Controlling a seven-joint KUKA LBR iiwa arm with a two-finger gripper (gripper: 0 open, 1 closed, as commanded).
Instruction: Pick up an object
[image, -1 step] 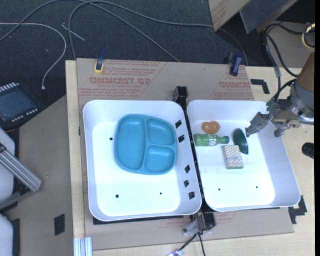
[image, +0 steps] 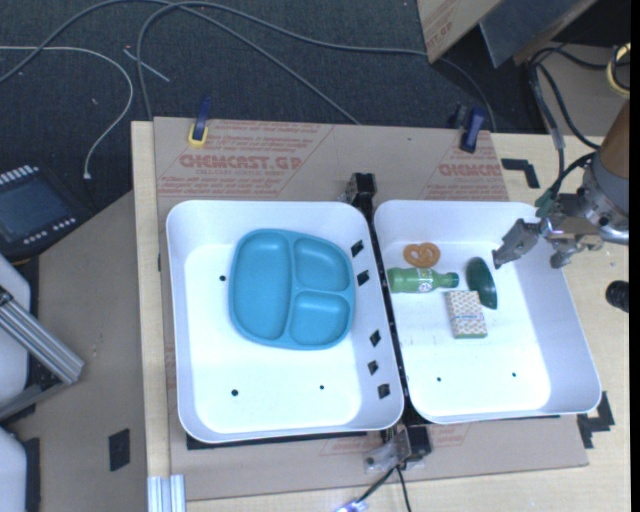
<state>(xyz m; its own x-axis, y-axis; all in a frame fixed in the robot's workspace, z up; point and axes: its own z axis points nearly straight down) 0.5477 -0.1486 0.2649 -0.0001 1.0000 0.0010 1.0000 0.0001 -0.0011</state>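
Note:
The right bin (image: 560, 340) holds a small brown pretzel (image: 421, 255), a green bottle (image: 422, 281) lying on its side, a dark green rounded piece (image: 483, 282) and a beige patterned block (image: 466, 314). My gripper (image: 533, 250) hangs over the bin's upper right part, just right of the dark green piece and apart from it. Its fingers are spread open with nothing between them.
The left bin (image: 200, 340) contains a blue divided plate (image: 293, 288). A black divider with clips (image: 375, 300) runs between the bins. Cables (image: 100, 60) lie on the dark floor beyond the bench. A dark screen device (image: 30, 205) sits at the far left.

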